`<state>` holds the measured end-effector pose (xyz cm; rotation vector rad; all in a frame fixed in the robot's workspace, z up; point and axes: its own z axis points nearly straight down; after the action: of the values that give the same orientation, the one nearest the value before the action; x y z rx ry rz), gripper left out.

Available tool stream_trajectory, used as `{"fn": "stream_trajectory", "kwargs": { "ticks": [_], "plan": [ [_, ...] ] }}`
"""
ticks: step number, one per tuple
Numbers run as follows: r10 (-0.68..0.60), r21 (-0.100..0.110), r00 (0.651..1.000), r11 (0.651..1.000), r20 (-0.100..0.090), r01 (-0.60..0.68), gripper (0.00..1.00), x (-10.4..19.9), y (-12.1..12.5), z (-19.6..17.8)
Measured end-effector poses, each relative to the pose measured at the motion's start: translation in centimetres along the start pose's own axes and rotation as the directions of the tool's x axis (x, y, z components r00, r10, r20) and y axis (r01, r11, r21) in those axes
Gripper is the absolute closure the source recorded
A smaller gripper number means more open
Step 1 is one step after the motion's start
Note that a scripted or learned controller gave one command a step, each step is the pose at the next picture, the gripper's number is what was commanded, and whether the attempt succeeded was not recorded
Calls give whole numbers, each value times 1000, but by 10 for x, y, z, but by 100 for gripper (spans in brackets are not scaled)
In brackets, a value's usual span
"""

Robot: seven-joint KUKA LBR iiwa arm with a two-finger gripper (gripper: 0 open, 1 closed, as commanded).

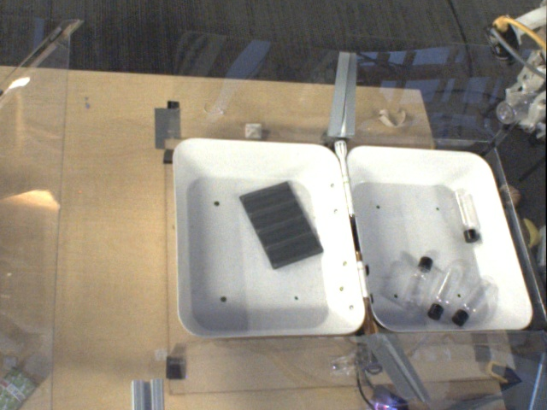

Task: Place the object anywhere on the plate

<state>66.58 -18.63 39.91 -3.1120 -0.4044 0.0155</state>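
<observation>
Grey plate (281, 225) is lying in one bin (192, 254), clear bottles (440, 290) in the other; I cannot tell if the jaws are apart.

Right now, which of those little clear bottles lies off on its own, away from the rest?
The clear bottle near the right bin's far right side. The other bottles huddle at the near edge.

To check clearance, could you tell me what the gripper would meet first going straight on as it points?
Probably the bench just beyond the right bin's far corner: the gripper hangs at the upper right, seemingly pointing down, though depth is unclear.
</observation>
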Motion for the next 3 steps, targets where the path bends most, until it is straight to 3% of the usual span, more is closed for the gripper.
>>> {"fn": "stream_trajectory", "kwargs": {
  "ticks": [2, 3],
  "plan": [
    [-21, 2, 1000, 1000, 5, 21, 100, 3, -5, -18],
    [41, -2, 999, 999, -10, -41, 100, -4, 2, 1]
  ]
}}
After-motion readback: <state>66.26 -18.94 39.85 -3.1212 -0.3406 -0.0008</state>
